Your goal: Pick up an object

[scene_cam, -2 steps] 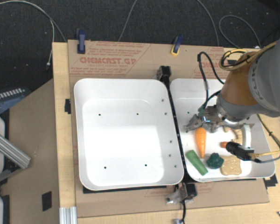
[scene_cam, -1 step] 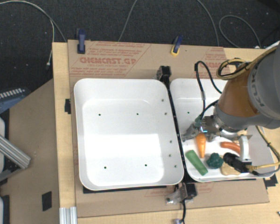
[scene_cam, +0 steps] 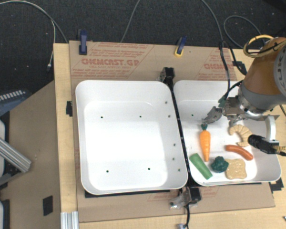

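Cardboard sheeting [scene_cam: 114, 61] printed with red lettering covers a bench, seen from above at a slant. Two shallow white bins sit on it side by side, touching along a dark seam. The left bin [scene_cam: 128, 137] takes up the middle of the view. The right bin [scene_cam: 195, 94] holds a cluster of toy foods in its near half. A grey robot arm [scene_cam: 269, 75] with an orange band reaches in from the right, above that bin's far right part. Its gripper [scene_cam: 210, 117] hangs over the bin, just above the leafy end of an orange carrot [scene_cam: 205, 144]; whether the claw is spread or pressed together cannot be told. Beside the carrot lie a green stick-shaped piece [scene_cam: 200, 166], a dark green broccoli-like lump [scene_cam: 219, 164], a tan bread slice [scene_cam: 236, 169], a red sausage [scene_cam: 239, 151] and a pale croissant-like piece [scene_cam: 239, 130].
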{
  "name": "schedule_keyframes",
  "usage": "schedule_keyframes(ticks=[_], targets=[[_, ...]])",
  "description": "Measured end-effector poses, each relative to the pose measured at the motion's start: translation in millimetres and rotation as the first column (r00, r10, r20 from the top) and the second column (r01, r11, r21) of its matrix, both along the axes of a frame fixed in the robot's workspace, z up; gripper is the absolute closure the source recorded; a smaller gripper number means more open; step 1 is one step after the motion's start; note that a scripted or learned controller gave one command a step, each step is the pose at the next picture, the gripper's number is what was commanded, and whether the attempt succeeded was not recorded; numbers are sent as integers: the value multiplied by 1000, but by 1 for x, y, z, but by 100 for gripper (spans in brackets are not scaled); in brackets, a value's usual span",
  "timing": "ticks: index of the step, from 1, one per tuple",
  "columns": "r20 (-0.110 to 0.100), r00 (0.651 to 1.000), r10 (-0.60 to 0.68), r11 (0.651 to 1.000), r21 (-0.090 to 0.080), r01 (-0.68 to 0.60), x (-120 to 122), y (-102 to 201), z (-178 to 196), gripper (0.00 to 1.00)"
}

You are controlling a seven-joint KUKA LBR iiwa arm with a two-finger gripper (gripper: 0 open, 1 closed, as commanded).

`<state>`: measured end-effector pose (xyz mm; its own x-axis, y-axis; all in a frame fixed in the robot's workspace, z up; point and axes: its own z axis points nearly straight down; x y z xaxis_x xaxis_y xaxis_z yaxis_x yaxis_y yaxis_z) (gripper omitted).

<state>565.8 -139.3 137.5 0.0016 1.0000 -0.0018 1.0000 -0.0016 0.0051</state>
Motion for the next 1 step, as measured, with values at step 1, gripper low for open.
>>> schedule_keyframes(ticks=[1], targets=[[-9,1000,3,1000,3,-3,-39,37,-54,0]])
